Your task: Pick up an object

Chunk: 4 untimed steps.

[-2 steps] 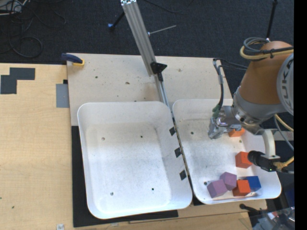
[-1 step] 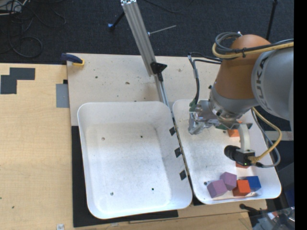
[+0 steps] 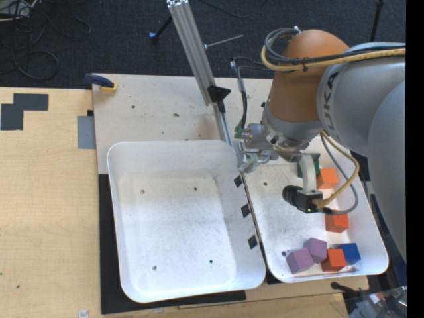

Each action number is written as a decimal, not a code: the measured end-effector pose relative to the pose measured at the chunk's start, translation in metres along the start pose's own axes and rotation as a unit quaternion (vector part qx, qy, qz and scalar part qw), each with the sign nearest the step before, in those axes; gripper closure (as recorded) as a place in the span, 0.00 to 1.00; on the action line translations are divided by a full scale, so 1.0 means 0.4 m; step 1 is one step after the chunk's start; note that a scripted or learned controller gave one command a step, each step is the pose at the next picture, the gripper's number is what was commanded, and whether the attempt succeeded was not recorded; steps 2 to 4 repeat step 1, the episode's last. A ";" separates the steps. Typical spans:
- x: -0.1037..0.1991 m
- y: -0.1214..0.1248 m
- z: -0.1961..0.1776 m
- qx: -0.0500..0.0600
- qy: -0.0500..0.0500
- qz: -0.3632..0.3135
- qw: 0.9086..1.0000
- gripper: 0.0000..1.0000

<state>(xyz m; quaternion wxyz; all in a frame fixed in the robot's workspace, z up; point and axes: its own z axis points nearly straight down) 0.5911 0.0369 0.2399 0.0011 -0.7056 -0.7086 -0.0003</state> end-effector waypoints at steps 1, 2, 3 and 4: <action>0.145 0.048 0.024 0.001 0.000 0.000 1.000 1.00; 0.145 0.048 0.024 0.001 0.000 0.000 1.000 1.00; 0.145 0.048 0.024 0.001 0.000 0.000 1.000 1.00; 0.145 0.048 0.024 0.001 0.000 0.000 1.000 1.00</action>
